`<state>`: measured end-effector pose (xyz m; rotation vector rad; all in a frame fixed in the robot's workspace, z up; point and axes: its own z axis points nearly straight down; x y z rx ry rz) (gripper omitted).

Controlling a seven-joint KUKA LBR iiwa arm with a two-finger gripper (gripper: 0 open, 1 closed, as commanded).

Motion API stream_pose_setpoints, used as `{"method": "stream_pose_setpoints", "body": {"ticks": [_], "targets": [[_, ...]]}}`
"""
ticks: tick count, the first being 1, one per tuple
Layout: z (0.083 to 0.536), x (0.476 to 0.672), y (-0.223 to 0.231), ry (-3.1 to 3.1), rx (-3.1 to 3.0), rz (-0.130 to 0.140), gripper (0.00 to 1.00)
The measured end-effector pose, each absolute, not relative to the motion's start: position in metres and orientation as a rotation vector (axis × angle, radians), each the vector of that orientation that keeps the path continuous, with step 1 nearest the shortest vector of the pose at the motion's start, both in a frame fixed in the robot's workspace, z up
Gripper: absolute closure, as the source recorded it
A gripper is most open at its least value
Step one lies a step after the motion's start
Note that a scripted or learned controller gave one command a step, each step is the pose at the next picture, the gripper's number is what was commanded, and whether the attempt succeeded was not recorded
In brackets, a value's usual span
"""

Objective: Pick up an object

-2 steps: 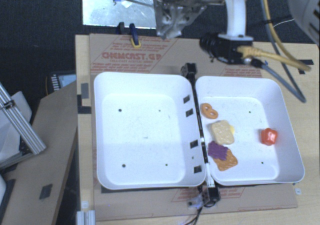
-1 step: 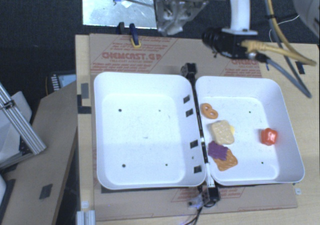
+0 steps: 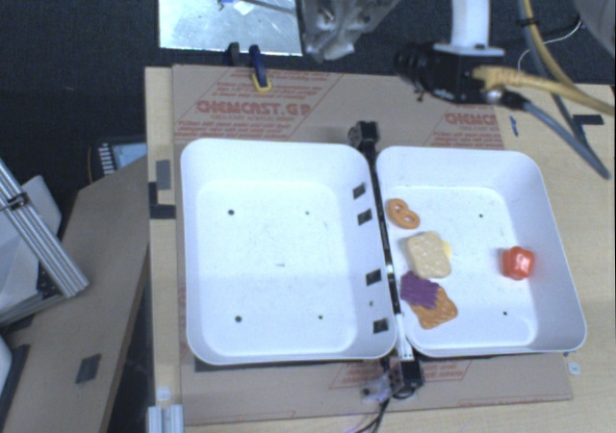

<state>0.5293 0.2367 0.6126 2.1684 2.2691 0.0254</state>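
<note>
Small glossy red object [image 3: 517, 263] sits in right bin [image 3: 549, 219]; the tool's [image 3: 332, 22] opening I cannot tell.

In the right bin [image 3: 539, 192], an orange pretzel [image 3: 403, 215] lies near the divider, a pale cracker [image 3: 428, 255] just below it, a purple piece [image 3: 419, 290] overlapping an orange waffle [image 3: 438, 308], and a red block [image 3: 518, 263] apart to the right.

Red printing on the brown board under the bins

The board [image 3: 289, 99] reads "CHEMCAST" followed by letters that look like "GP", once behind the left bin [image 3: 265, 248] and again, partly cut off by the rim, behind the right bin [image 3: 481, 248]. Smaller red print along the board's front edge is too faint to read.
</note>
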Motion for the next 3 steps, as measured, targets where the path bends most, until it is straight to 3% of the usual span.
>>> {"method": "stream_pose_setpoints", "body": {"ticks": [3], "targets": [[0.646, 0.529, 0.238, 2.282, 2.153, 0.036, 1.00]]}}
